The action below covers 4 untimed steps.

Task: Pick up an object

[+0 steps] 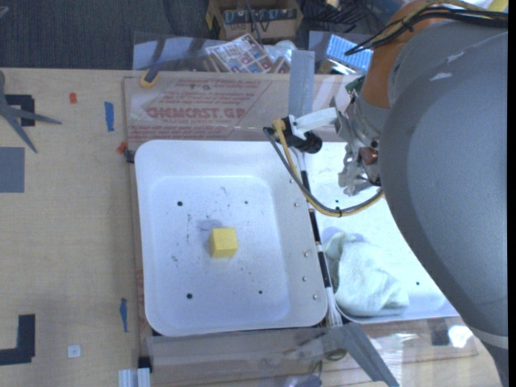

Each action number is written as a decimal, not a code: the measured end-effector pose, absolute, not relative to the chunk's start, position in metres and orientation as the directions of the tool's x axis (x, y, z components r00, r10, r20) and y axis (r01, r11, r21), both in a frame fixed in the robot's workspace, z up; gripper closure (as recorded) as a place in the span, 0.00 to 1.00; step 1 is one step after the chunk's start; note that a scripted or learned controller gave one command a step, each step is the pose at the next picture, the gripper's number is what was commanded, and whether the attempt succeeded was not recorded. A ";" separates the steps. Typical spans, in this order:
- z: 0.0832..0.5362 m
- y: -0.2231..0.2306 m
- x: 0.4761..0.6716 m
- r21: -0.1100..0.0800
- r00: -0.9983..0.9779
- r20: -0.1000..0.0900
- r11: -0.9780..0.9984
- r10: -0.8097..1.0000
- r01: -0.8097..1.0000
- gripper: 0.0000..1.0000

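A small yellow block [224,243] lies near the middle of the left white bin [161,168]. A crumpled white cloth [364,277] rests in the right bin [419,301], against its left wall. The grey arm with its orange band fills the right side of the view. My gripper [355,173] hangs low over the back part of the right bin, above and behind the cloth. Nothing shows between its fingers, and the arm's bulk hides much of that bin.
A yellow and black cable [300,176] loops from the wrist over the divider between the bins. A sheet of brown cardboard [201,107] lies behind the left bin. The wooden bench [64,216] stretches to the left, with tape marks on it.
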<state>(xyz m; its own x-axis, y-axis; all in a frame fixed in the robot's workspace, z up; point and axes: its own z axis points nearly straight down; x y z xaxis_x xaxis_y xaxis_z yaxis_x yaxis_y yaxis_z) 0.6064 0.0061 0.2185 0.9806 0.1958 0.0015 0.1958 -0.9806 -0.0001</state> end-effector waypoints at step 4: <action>0.244 0.044 0.494 -0.003 0.979 -0.005 -0.979 0.203 0.203 1.00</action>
